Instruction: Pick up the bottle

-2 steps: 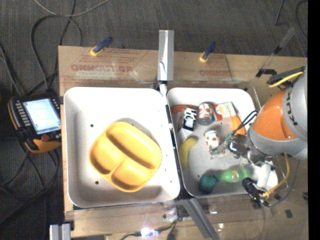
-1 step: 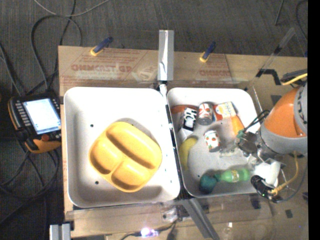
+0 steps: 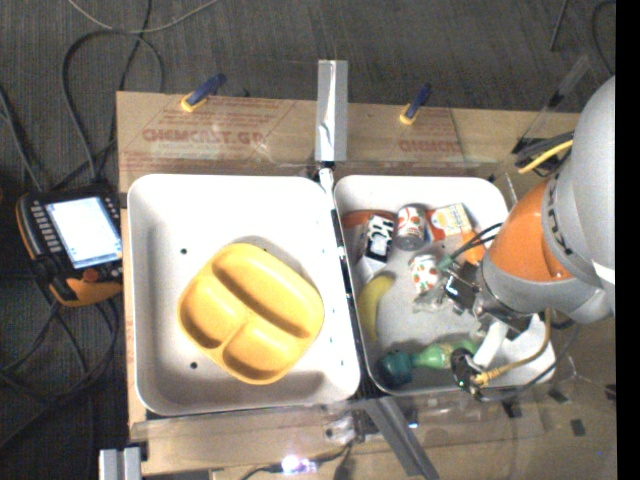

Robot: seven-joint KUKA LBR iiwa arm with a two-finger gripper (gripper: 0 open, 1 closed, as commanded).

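**Lettering.** Cardboard sheet (image 3: 240, 138) under the bins carries red print, too faint to read with certainty. Black packet (image 3: 377, 236) bears white characters, illegible. Can (image 3: 410, 224) and orange-and-white carton (image 3: 452, 219) show label art, text too small to tell.

**Surface and room.**
- Desk (image 3: 150, 423): holds two white bins side by side on the cardboard, which two blue-and-yellow clamps (image 3: 203, 90) pin at the far edge.
- Metal post (image 3: 331, 108): stands at the far end of the seam between the bins.
- Floor (image 3: 120, 28): dark carpet with loose cables.
- Handheld control unit (image 3: 78, 236): lit screen, lies left of the desk.
- Left bin (image 3: 150, 208): one yellow compartment tray (image 3: 250, 313).
- Right bin (image 3: 495, 193): packet, can and carton along the far side; banana (image 3: 374, 303) near the left wall; small clear cup with red spots (image 3: 425, 273) at the middle.

**Task item.** Green bottle (image 3: 428, 357), dark cap to the left, lies on its side along the near wall of the right bin.

**Pincer** (image 3: 487, 320). Hangs over the right side of the same bin below the orange band. The bottle lies just beside it, toward the near left. Whether the pincer is spread or pressed together cannot be told, and nothing is seen held in it.
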